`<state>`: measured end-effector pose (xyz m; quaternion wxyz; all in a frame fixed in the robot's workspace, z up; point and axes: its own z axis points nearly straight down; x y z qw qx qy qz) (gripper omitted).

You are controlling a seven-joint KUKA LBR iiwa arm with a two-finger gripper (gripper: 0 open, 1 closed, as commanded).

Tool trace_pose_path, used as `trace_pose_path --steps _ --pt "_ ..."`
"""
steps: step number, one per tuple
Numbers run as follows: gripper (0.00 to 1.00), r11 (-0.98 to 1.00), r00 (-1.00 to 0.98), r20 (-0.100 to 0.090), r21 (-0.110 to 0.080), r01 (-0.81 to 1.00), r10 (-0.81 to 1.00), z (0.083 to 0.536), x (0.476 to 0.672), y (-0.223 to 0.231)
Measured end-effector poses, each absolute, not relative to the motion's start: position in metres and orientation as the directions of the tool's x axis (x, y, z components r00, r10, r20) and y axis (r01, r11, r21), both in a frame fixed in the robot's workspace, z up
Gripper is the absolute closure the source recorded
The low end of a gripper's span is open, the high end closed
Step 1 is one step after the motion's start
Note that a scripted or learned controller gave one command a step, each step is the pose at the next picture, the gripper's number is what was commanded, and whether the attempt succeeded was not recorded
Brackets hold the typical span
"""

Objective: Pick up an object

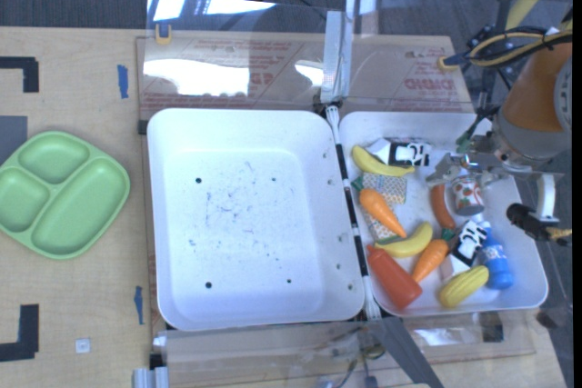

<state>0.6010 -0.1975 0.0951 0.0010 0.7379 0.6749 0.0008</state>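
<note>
Over the right bin (pixel 536 286), near its far right side, the hand (pixel 466 182) hangs low above the toys; whether it is apart or together cannot be told from this angle, and nothing is seen between its tips. Directly beneath it lies a small pale rounded item with a red spot (pixel 468 194), touching a reddish sausage-shaped piece (pixel 442 204) on its left. Other candidates crowd the same bin: a banana (pixel 375 162) at the far side, a carrot (pixel 382 211), a second banana (pixel 407 242), a red bottle (pixel 394 278), a corn cob (pixel 464 283) and a blue piece (pixel 497 271). The left bin (pixel 182 141) holds none of them.

Judgement: the step in hand is the descent onto a chosen object. To do it well, the hand should centre on one item only, straddle its narrow width, and avoid catching the sausage beside it. Crowding makes a pinched neighbour or a glancing slip the likely fault.
</note>
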Motion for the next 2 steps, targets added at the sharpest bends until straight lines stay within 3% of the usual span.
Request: trace_pose_path --steps 1,2 --pt "1.00 -0.088 0.088 -0.002 0.012 0.996 0.996 0.109 0.604 -0.197" --pt "1.00 -0.095 0.095 -0.001 0.002 0.995 0.995 0.234 0.628 -0.134"
